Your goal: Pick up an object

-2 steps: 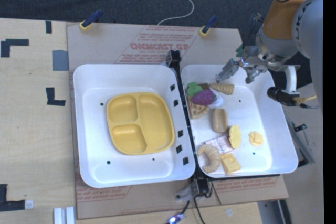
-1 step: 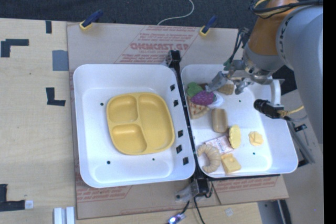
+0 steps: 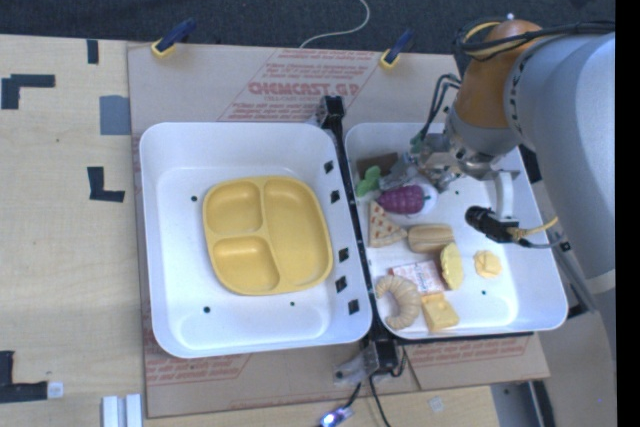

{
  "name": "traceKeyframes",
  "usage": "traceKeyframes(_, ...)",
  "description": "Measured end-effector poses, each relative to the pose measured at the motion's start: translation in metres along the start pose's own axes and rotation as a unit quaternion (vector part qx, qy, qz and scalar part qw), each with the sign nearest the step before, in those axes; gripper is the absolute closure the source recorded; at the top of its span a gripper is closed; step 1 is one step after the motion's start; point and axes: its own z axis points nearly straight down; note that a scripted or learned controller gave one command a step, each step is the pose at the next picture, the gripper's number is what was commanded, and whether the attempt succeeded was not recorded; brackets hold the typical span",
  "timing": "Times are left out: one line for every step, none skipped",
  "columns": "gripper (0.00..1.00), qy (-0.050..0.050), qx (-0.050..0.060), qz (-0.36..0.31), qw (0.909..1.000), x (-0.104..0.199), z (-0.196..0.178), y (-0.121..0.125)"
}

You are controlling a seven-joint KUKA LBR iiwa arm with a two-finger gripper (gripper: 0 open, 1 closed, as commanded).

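The gripper (image 3: 425,177) sits low over the right bin (image 3: 540,300), just above the purple grapes (image 3: 402,200). You cannot tell its state. Expect a miss: the green piece (image 3: 371,180) and cracker (image 3: 382,227) crowd the grapes.

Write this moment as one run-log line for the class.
arm: over right bin | gripper: low by purple grapes | grip: unclear | yellow tray: in left bin | pick: not confirmed
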Motion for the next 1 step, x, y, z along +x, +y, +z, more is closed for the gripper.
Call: traceKeyframes(1.0,0.0,-0.001,0.0,1.0,0.0008,-0.0129,0.0008)
